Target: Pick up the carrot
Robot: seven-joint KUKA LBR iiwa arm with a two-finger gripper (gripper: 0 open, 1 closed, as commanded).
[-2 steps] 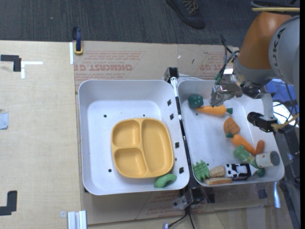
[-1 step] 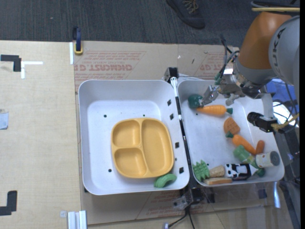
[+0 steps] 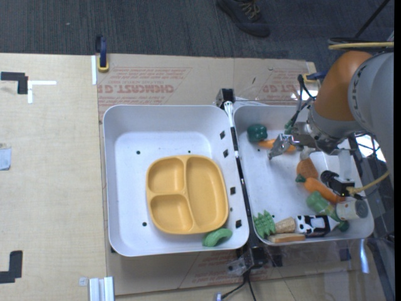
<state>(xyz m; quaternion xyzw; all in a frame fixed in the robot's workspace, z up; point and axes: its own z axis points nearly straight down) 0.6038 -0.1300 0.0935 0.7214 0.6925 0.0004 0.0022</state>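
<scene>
The arm (image 3: 351,99) reaches in from the right over the right bin (image 3: 266,180). Its tool (image 3: 280,146) hangs low near the bin's upper left part; whether it is open or closed cannot be told, nor whether it has hold of anything. A small orange carrot (image 3: 268,144) lies just beside the tool tip, with a dark green toy (image 3: 256,132) close above it. Crowding the bin's right side: further orange pieces (image 3: 319,185), a green vegetable (image 3: 317,202), a black-and-white toy (image 3: 313,225), a leafy green piece (image 3: 264,222) and a tan block (image 3: 283,225). The left bin (image 3: 125,187) holds a yellow divided plate (image 3: 187,193) and a green piece (image 3: 217,236).
</scene>
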